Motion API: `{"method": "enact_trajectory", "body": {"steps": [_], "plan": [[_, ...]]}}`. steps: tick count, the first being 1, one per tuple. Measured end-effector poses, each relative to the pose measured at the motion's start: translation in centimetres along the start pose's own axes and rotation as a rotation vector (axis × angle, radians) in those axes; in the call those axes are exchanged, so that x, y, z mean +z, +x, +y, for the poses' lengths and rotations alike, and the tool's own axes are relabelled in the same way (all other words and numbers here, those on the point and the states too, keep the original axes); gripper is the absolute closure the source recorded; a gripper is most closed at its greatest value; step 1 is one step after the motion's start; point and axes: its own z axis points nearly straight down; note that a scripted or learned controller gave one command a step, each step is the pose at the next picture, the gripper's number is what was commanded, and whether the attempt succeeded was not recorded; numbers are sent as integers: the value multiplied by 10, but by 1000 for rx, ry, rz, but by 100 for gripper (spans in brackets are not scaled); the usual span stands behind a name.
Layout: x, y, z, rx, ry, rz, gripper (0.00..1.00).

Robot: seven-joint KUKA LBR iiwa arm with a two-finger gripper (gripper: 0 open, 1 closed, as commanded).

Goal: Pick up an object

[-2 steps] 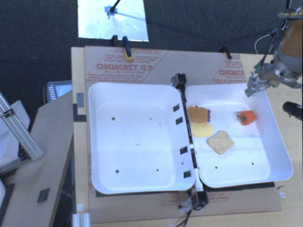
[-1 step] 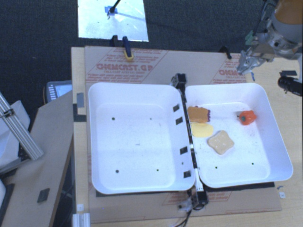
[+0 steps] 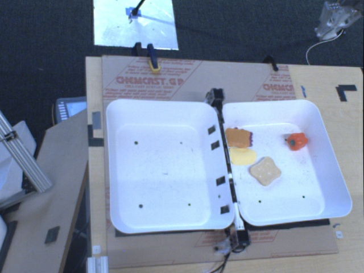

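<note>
White plastic, the right bin holds a tomato, orange toast, a yellow slice and a cracker. The gripper is far above the bin's corner; I cannot tell its state.

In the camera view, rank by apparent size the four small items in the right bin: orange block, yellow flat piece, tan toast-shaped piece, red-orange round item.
1. Tan toast-shaped piece, largest.
2. Flat yellow piece and orange block with a purple edge: too alike to separate, and they touch.
3. Small red-orange round item, smallest.

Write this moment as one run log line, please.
gripper: top right, off bins | right bin: tomato, bread, two more | grasp: none
</note>
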Motion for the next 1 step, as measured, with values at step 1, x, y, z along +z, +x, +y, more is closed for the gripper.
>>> {"method": "enact_trajectory", "body": {"steps": [1], "plan": [[-23, 87, 12, -5, 15, 6, 100]]}}
